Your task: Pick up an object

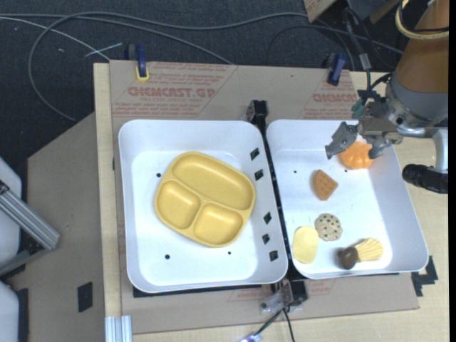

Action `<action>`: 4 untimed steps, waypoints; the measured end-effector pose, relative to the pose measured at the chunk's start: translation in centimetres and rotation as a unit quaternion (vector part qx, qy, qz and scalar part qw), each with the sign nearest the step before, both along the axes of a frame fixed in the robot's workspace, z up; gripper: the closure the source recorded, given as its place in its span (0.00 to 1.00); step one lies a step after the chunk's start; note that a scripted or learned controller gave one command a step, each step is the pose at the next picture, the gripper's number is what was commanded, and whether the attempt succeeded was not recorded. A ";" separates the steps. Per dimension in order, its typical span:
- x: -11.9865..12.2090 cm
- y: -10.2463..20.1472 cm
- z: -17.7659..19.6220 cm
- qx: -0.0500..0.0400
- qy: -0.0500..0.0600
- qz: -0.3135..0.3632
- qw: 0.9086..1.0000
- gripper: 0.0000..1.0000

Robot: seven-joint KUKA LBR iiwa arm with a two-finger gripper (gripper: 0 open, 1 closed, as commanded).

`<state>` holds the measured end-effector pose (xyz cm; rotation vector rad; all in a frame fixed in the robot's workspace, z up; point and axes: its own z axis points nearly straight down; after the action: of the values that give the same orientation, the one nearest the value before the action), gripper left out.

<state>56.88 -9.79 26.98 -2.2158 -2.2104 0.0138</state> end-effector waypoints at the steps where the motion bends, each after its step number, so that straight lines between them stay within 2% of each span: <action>1: 0.2 0.0 0.7 -0.001 -0.006 0.001 1.000 0.00; 3: 1.0 0.0 -11.8 0.000 -0.003 0.001 1.000 0.00; 4: 1.0 0.3 -16.1 0.000 -0.004 0.001 1.000 0.00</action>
<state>57.92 -9.48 10.91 -2.2168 -2.2166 0.0050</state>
